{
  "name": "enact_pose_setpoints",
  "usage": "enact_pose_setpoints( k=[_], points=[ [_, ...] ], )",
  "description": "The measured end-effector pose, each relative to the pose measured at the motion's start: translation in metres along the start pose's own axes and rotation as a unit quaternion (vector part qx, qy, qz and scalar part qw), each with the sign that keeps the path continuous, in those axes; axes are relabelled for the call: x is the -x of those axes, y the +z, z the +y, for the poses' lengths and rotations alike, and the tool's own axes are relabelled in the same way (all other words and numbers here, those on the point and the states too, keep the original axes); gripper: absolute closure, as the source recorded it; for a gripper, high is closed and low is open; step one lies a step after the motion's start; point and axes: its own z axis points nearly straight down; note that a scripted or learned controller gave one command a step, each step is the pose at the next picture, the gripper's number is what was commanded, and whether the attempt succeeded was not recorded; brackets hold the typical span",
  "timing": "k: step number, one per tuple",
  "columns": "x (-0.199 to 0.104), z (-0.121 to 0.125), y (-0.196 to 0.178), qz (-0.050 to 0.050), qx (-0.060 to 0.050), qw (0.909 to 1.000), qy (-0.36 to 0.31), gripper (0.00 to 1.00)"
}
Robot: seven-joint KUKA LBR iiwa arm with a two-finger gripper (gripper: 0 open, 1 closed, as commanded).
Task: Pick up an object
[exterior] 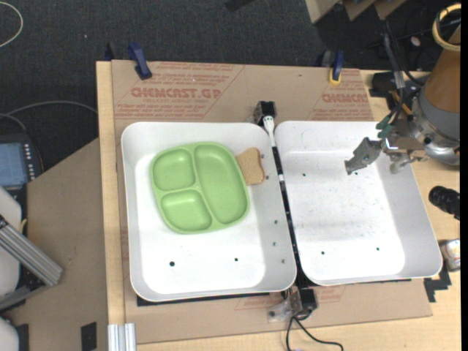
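Observation:
A green divided plate (199, 187) lies in the left bin (146, 269). A small tan flat piece (251, 167) rests against the plate's right rim, near the wall between the bins. My gripper (380, 159) hangs over the upper right part of the right bin (365, 262), far to the right of both objects. Its two fingers (360, 156) stand apart, open, with nothing between them.
Both bins sit on a brown cardboard sheet (183, 86) held by blue clamps (139, 61) at the back edge. A black bracket (265, 112) sits at the top of the seam between the bins. Cables and fixtures crowd the far right side.

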Motion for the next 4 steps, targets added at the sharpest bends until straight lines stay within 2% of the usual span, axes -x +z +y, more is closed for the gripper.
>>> enact_pose_setpoints(
  k=[1, 2, 3, 4],
  points=[
    [-0.043, -0.012, -0.143, 0.000, 0.009, 1.0000, -0.003, 0.00],
    [-0.061, -0.055, -0.200, 0.000, 0.004, 1.0000, -0.002, 0.00],
    [-0.133, -0.054, -0.228, 0.001, 0.003, 1.0000, -0.004, 0.00],
    [-0.129, -0.053, -0.237, 0.000, 0.004, 1.0000, -0.001, 1.00]
  ],
)
